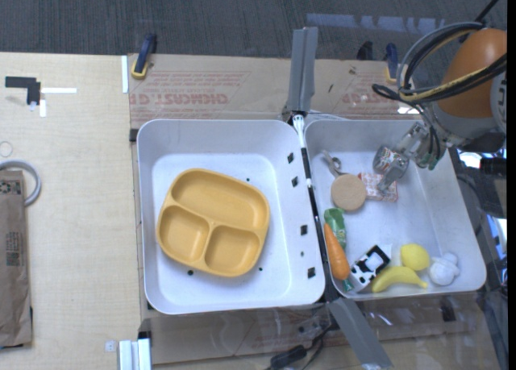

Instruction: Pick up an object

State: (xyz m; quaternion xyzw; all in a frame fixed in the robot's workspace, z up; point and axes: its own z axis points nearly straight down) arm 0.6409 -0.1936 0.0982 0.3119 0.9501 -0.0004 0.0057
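Hand over right bin, grip state unclear, tan disc just beside it

The bench carries two white bins side by side.

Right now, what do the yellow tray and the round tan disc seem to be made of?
Yellow tray: probably moulded plastic, with a smooth, slightly glossy surface and rounded compartments. Round tan disc: possibly wood or cork, matte and evenly tan; the view leaves this open.
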